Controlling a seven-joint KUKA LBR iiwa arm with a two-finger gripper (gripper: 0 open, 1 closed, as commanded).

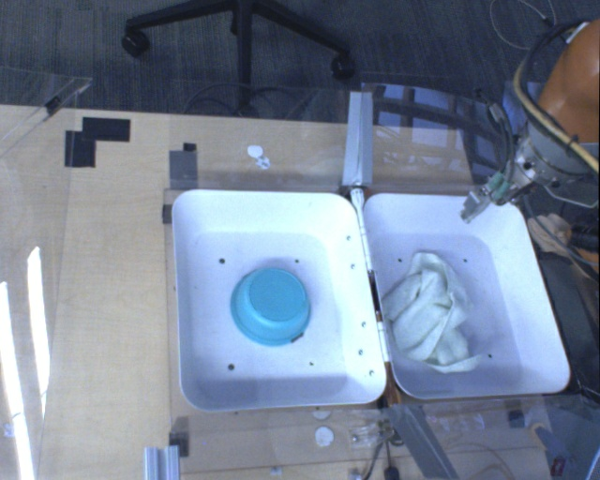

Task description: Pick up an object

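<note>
Gripper hovers over the right bin's far right corner, too small to tell more; white cloth lies crumpled inside.

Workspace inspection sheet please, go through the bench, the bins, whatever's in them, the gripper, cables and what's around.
Surface: light wooden bench bearing two shallow white bins side by side, left bin and right bin.
Job's things: blue bowl, upside down, in the left bin; crumpled white cloth in the right bin.
Clutter: black tape marks and a small white scrap on the bench beyond the bins.
Gripper: gripper above the right bin's far corner, nothing seen between its fingers.
Cables: dark cables looping around the arm at upper right.
Surroundings: office chair base on dark carpet.
</note>
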